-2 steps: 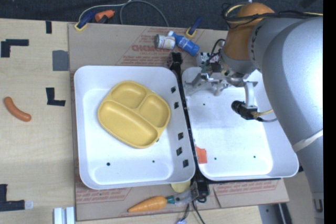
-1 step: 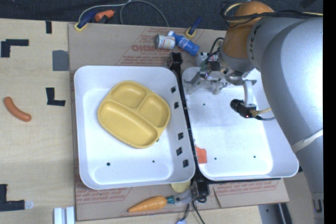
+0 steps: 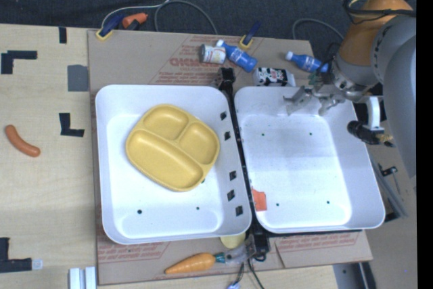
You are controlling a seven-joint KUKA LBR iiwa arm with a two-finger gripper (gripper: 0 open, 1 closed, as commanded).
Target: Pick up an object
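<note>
A yellow divided plate [image 3: 173,145] lies in the left bin [image 3: 115,213]. A small orange piece [image 3: 259,199] rests against the left wall of the right bin [image 3: 358,213]. My gripper [image 3: 312,102] hangs over the far edge of the right bin, near its back right corner. Its two grey fingers [image 3: 295,99] are spread apart and nothing sits between them. The arm's orange band [image 3: 379,7] rises at the upper right.
Outside the bins, blue and white bottles [image 3: 230,55] and another blue bottle [image 3: 306,62] lie behind them, beside a black-and-white item [image 3: 274,76]. A carrot [image 3: 191,263] lies at the front and a sausage [image 3: 22,141] at the far left.
</note>
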